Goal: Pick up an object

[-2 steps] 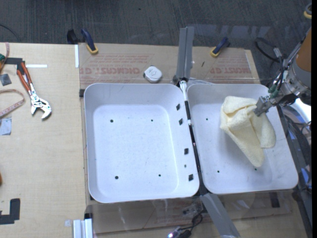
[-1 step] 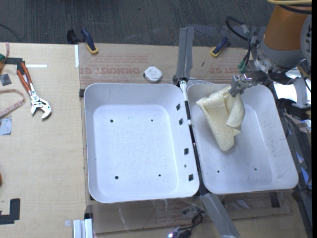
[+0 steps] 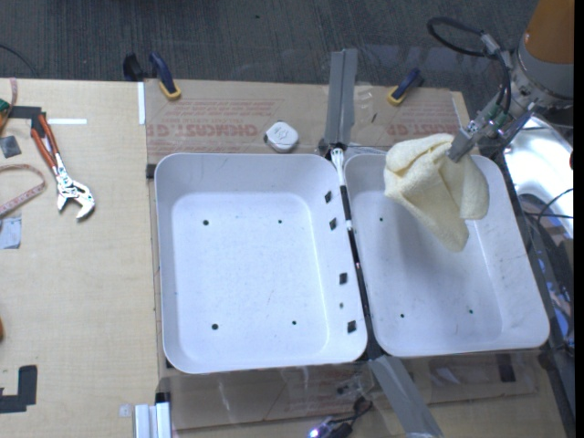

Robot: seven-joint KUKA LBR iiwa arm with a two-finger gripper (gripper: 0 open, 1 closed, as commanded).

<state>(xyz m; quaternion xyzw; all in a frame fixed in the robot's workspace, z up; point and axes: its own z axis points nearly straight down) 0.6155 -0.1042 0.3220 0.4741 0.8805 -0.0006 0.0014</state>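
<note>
A pale yellow cloth [image 3: 431, 188] hangs bunched over the far part of the right bin [image 3: 474, 322], its lower end drooping toward the bin floor. My gripper [image 3: 459, 147] comes in from the upper right and is shut on the cloth's top right corner, holding it lifted. The grey arm with its orange band [image 3: 552, 12] rises behind it at the view's top right.
The left bin [image 3: 182, 272] stands beside the right one, parted by a grey divider bar [image 3: 342, 99]. A small white round tape [image 3: 282, 136] lies behind the bins. A wrench [image 3: 62, 176] rests on the wooden bench at far left. Clamps sit at the back edge.
</note>
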